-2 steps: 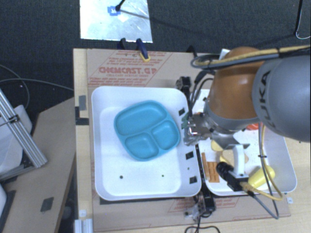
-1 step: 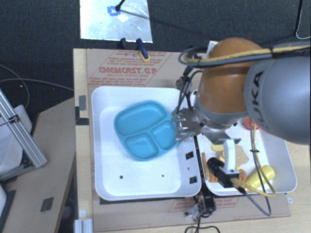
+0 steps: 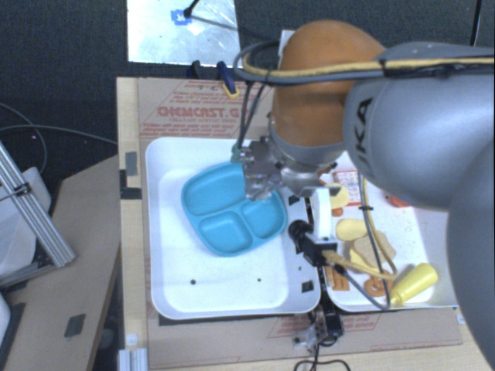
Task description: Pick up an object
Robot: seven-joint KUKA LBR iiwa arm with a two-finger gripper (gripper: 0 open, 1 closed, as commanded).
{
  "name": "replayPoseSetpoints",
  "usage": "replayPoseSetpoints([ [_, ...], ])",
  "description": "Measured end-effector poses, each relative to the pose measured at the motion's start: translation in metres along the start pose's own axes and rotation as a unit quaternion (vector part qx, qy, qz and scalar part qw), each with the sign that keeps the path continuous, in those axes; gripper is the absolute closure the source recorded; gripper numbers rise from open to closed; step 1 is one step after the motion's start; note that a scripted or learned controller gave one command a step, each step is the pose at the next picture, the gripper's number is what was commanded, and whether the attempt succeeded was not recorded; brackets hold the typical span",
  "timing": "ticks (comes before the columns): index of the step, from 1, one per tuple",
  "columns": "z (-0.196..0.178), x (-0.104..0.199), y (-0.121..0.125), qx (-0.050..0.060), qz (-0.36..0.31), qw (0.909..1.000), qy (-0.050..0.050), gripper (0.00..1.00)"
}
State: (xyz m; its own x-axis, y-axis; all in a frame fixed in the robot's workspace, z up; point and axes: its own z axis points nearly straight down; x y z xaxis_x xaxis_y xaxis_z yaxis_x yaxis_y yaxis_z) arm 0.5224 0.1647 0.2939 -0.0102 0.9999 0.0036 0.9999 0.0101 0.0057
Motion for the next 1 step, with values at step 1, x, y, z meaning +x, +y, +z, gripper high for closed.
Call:
replayPoseSetpoints([
  [1,-0.2222,0.0167,-0.0096,-0.007,0.001,1.0000,0.002,1.00],
])
